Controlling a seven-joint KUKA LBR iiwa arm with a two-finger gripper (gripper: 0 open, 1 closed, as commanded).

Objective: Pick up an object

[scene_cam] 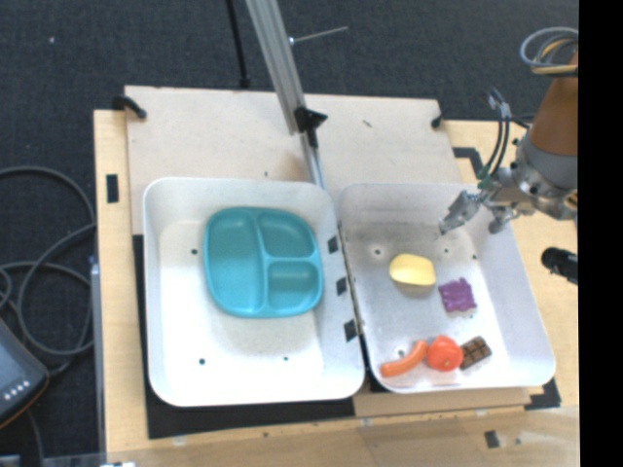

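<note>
The right bin holds a yellow rounded object, a purple block, an orange carrot, a red tomato and a brown chocolate piece. My gripper hangs over the bin's far right part, above and to the right of the yellow object. Its two fingers are spread open with nothing between them.
The left bin holds a teal divided plate. A slanted metal pole rises from behind the bins' shared edge. Cables lie on the floor at the left.
</note>
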